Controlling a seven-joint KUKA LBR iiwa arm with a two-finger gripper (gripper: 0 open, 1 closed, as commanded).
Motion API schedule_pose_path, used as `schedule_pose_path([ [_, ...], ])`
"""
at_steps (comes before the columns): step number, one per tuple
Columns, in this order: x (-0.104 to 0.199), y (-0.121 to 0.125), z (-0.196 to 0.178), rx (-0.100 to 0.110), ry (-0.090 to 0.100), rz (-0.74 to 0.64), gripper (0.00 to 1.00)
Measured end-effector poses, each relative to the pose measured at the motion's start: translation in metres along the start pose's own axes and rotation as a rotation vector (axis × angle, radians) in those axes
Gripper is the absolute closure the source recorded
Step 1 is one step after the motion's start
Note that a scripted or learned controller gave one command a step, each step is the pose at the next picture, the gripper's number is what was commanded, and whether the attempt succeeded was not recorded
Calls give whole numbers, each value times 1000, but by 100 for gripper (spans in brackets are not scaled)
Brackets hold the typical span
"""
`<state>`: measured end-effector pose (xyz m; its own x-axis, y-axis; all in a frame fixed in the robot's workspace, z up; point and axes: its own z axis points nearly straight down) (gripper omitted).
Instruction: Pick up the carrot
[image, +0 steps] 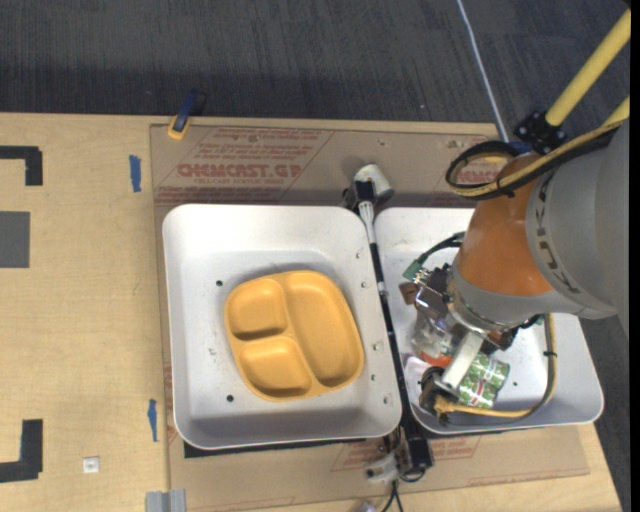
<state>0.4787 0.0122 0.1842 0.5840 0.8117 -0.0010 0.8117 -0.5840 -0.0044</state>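
Gripper (462, 372) sits low inside the right bin (580, 395), beside a green item (487, 380), finger state can't tell; carrot can't be made out; yellow divided plate (293, 332) in left bin (190, 300).

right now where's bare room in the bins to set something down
Left bin: bare strips between its walls and the yellow tray, widest along the top. Right bin: crowded under the arm; only the far right edge shows bare floor.
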Motion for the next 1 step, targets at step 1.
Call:
schedule_pose_path([
  [1,-35,26,-82,-4,1,-92,100],
])
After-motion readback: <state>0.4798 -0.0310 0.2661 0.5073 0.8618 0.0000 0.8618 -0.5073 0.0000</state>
